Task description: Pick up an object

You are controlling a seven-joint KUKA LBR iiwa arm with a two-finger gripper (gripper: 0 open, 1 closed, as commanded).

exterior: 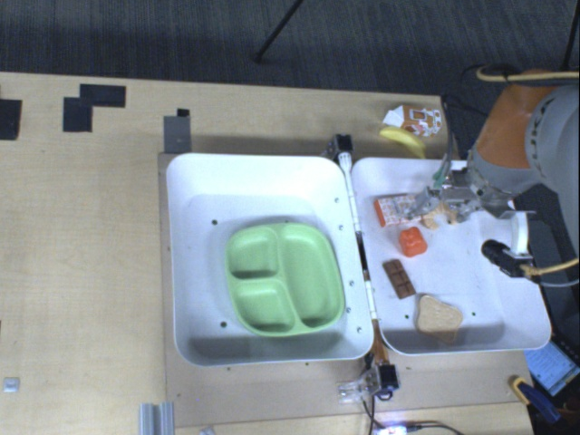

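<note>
Right bin (507, 320): you have four loose items here. These are an orange block (412, 242), a brown chocolate-bar piece (398, 278), a tan bread-slice toy (439, 316) and a red-and-white packet (395, 209).
Left bin (195, 243): you have a green divided plate (284, 277) lying flat in the middle.
Gripper (439, 203): it sits low over the right bin's far side, at the packet's right end, with something small and pale under it.
Fingers: you cannot tell from this slant whether they are apart or closed; clutter masks the tips.
Task's thing: most likely the packet, lying on the bin floor.
Done: the approach, by your best judgement.
Left: a confirmed grip and the lift; nothing is seen raised yet.
Bench (82, 270): a yellow banana toy (401, 138) lies beyond the bins.
</note>
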